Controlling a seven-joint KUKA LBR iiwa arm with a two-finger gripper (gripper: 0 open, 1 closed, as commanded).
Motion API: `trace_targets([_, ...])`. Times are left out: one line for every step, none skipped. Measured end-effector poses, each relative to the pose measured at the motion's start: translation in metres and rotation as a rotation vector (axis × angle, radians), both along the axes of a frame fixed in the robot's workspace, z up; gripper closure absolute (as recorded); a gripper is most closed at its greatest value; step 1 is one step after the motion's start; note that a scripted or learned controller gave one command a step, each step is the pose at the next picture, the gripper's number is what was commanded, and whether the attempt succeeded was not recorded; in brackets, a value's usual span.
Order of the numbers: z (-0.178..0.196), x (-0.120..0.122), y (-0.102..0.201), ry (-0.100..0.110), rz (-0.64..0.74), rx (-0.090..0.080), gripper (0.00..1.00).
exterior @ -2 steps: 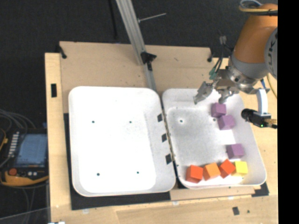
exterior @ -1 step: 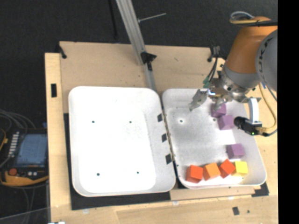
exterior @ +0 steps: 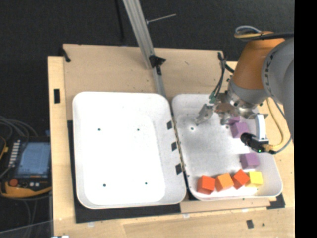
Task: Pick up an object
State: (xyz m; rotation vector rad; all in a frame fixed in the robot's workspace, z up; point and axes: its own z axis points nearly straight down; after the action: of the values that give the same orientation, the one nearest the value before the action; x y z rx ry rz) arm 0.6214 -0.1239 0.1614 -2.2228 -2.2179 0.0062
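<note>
**Over the right bin, hold unclear**

My arm [exterior: 260, 66] comes in from the right, the orange band above my wrist sitting over the far right corner of the bench [exterior: 99, 68]. My gripper [exterior: 213, 110] hangs over the far part of the right bin [exterior: 198, 148], a little left of the bin's middle line. Whether anything is in my grasp I cannot tell: from above, the metal parts there blur together and nothing shows clearly in them.

The objects I could pick all lie in the right bin. A purple block [exterior: 240, 129] sits just beside my wrist, on its near-right side, partly covered by my hardware. A second purple block [exterior: 249, 159] lies nearer, close to the bin's right wall. Along the near edge there is a row of four blocks, touching or almost touching: an orange-red block [exterior: 206, 184] at the left, then an orange block [exterior: 224, 181], then a red block [exterior: 241, 178] turned at an angle, and a yellow block [exterior: 255, 177] at the right end. The yellow one lies just near of the second purple block.

The left bin [exterior: 124, 148] lies alongside, its right wall next to the right bin's left wall. A metal pole [exterior: 141, 29] slants over the far bench down toward the gap between the bins.
</note>
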Motion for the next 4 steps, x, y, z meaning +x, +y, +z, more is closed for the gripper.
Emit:
trace_targets([0.014,0.002,-0.001,-0.009,-0.006,0.001,1.00])
trace_targets([0.062,0.001,-0.010,-0.010,-0.001,0.000,1.00])
trace_targets([0.071,0.001,-0.011,-0.006,0.001,0.001,1.00])
trace_targets([0.079,-0.010,0.031,-0.005,0.008,0.003,1.00])
